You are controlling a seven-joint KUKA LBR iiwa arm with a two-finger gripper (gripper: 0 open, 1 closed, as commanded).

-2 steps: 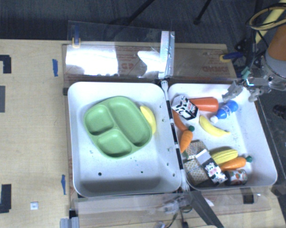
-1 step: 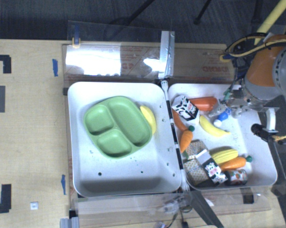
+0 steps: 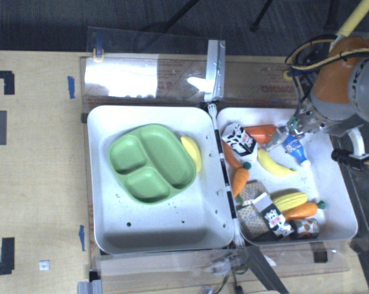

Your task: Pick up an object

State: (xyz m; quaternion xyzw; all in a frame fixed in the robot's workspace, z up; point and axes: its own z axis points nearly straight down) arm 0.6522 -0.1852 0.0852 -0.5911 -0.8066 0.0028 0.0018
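Camera view: blue tube [image 3: 295, 148] beneath end effector [image 3: 302, 125].

Honestly nothing here is legible. The closest thing to text is some faint reddish lettering along the brown strip [image 3: 267, 86] behind the right bin [image 3: 331, 188], but it's way too blurry to make out. The black-and-white cow-print carton [image 3: 239, 139] and the smaller one [image 3: 275, 219] lower down have patterns, no letters I can read. The blue-and-white packet [image 3: 295, 147] and the little can [image 3: 307, 227] probably have printing too, just too small. 0 readable words or numbers.
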